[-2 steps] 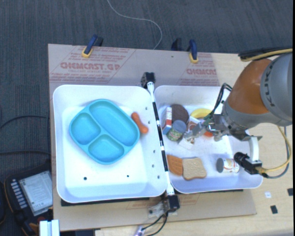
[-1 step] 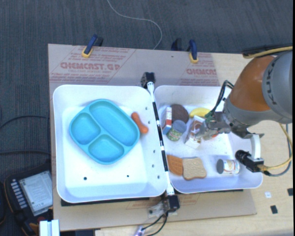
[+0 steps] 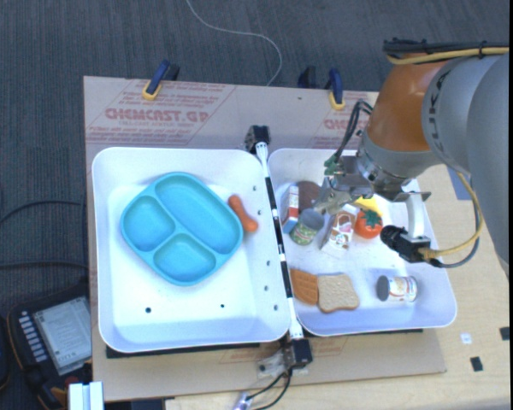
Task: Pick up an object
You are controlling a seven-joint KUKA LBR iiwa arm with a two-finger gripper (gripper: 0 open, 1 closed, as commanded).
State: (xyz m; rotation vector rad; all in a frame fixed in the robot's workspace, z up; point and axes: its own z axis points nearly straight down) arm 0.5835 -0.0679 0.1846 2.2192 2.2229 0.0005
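My gripper (image 3: 327, 216) hangs low over the upper left part of the right bin (image 3: 436, 314), amid a cluster of toy foods. Just beneath and beside it lie a green and grey round piece (image 3: 304, 229) and a small white carton with red print (image 3: 343, 231). A red tomato (image 3: 368, 222) and a yellow banana (image 3: 369, 203) sit just to its right. A brown piece (image 3: 306, 191) and a red can (image 3: 291, 202) lie to its left. I see nothing lifted clear of the bin floor.
In the right bin's front part lie a bread slice (image 3: 337, 293), a brown cracker (image 3: 304, 286) and a small tin on its side (image 3: 397, 289). The left bin (image 3: 120, 314) holds a blue divided plate (image 3: 181, 227) and an orange carrot (image 3: 243, 213). A divider rail (image 3: 274, 220) separates the bins.
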